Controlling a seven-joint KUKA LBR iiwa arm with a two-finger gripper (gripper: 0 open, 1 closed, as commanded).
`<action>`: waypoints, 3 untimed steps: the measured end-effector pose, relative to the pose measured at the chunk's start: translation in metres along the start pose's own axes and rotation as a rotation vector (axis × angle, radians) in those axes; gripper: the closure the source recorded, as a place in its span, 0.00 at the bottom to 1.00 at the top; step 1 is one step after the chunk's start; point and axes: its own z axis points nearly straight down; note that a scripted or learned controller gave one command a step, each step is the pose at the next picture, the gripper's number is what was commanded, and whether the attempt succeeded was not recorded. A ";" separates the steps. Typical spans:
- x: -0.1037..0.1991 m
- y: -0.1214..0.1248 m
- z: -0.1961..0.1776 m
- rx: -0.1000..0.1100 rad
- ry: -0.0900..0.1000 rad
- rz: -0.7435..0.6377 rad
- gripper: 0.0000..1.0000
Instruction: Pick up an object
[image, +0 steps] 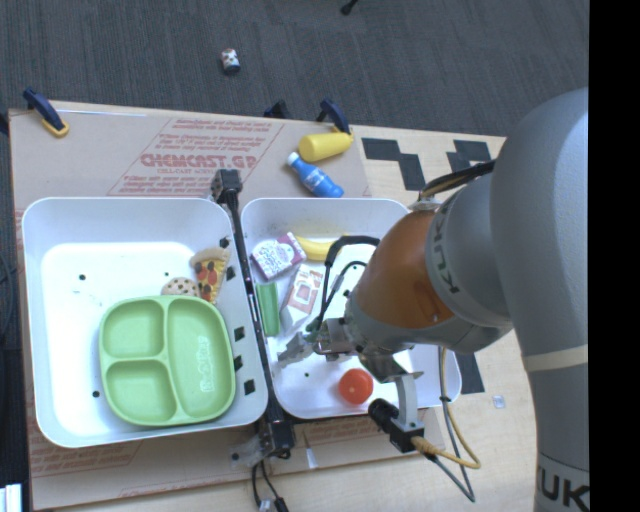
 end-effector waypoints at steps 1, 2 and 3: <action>0.001 0.001 -0.010 0.000 0.000 -0.007 1.00; 0.001 0.001 -0.010 0.000 0.000 -0.006 0.00; 0.001 0.002 -0.020 0.001 0.000 -0.013 1.00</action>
